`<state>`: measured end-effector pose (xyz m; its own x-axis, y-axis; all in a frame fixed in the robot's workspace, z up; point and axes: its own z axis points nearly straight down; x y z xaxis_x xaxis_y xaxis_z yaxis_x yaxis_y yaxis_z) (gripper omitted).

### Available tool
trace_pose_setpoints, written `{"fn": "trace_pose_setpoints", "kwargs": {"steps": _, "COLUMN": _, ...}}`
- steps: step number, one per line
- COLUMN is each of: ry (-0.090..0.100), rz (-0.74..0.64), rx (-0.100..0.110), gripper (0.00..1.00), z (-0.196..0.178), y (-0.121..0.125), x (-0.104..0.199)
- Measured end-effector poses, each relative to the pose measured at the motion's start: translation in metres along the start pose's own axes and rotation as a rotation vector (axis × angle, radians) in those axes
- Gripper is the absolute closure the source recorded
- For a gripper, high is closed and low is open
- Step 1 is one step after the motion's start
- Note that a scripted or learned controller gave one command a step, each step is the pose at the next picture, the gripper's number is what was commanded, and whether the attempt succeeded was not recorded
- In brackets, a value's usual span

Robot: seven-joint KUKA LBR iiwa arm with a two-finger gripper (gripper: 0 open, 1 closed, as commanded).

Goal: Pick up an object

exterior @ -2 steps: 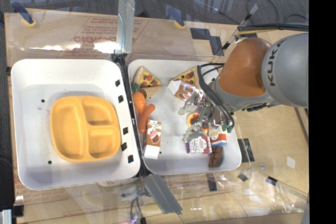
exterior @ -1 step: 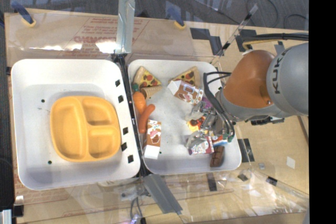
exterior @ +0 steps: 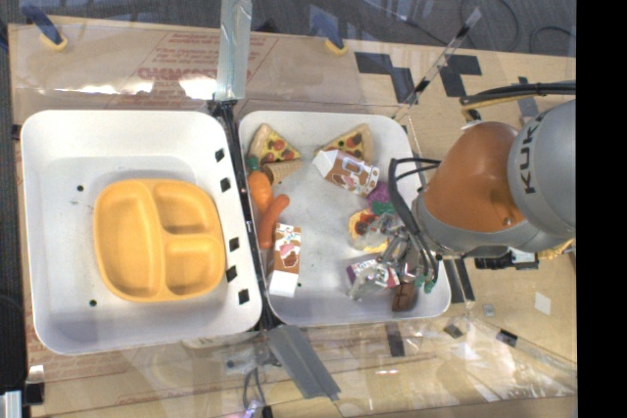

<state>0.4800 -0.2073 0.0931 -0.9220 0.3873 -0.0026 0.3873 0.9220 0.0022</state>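
Note:
My gripper (exterior: 404, 261) hangs low over the right bin's (exterior: 323, 306) near right corner, amid a clump of small toys there: a crumpled silver and purple packet (exterior: 368, 279), a yellow piece (exterior: 364, 226) and a brown piece (exterior: 404, 299). The arm's wrist and cables cover much of that spot. Further left in the same bin lie two pizza slices (exterior: 271, 150) (exterior: 350, 145), a milk carton (exterior: 347, 173), an orange carrot (exterior: 259, 192), a red-orange sausage (exterior: 271, 219) and a small brown and white carton (exterior: 285, 258).
The left bin (exterior: 59, 308) holds a yellow divided tray (exterior: 157, 238). A black divider strip (exterior: 238, 210) runs between the bins. The arm's orange band (exterior: 470, 186) overhangs the right bin's right wall. Cables trail across the bench at the far right.

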Motion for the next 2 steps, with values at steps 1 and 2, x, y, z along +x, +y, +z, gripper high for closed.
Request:
{"fn": "trace_pose_setpoints", "kwargs": {"steps": 1, "ry": -0.002, "rz": -0.010, "rx": -0.002, "gripper": 1.00, "z": -0.011, "y": 0.003, "x": -0.002}}
{"fn": "trace_pose_setpoints", "kwargs": {"steps": 2, "ry": -0.013, "rz": -0.031, "rx": 0.003, "gripper": 1.00, "z": -0.180, "y": 0.000, "x": -0.012}}
